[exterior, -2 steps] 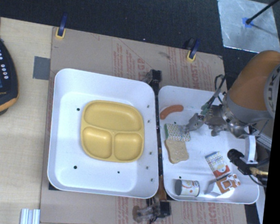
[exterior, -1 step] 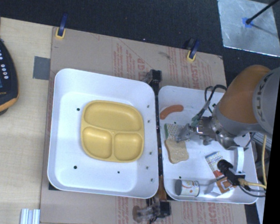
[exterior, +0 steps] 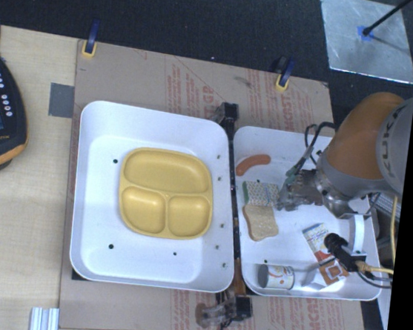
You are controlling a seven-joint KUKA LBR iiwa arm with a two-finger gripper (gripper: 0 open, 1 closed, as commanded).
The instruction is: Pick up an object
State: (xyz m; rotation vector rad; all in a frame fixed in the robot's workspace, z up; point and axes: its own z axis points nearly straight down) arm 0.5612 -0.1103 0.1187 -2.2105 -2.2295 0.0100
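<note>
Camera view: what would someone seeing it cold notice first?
Probably the yellow divided plate, lying alone in the middle of the left bin. Next, the grey arm with its orange band reaching in from the right, its gripper low over the right bin near a slice of toast and an orange sausage.

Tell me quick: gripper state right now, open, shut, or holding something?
Gripper: cannot be told; it sits low in the right bin beside the green sponge, with nothing seen in its grasp.
</note>
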